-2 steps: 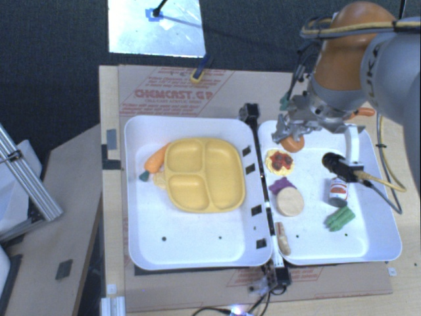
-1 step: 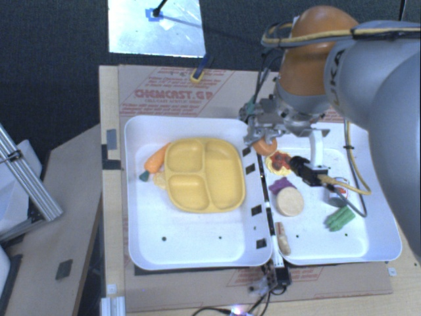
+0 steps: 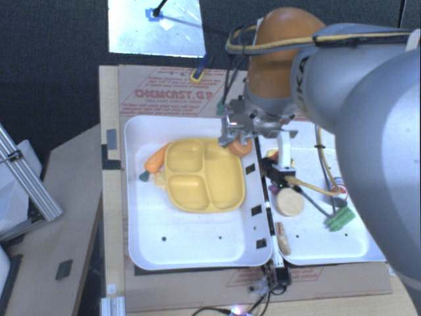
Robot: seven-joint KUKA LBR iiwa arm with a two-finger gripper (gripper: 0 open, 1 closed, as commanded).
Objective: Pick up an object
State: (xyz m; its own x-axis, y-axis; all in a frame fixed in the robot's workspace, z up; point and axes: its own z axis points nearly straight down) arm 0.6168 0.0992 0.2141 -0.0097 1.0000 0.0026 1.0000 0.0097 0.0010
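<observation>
My two-finger gripper [image 3: 231,139] sits low at the far edge of the yellow plastic sectioned tray [image 3: 199,175] in the left white bin [image 3: 141,242]; grip state indiscernible.

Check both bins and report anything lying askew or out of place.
The yellow divided tray in the left bin sits at a slant and lies over the carrot, covering part of it. In the right bin, the green piece rests tilted beside the round wooden disc. Nothing looks spilled or broken.
</observation>
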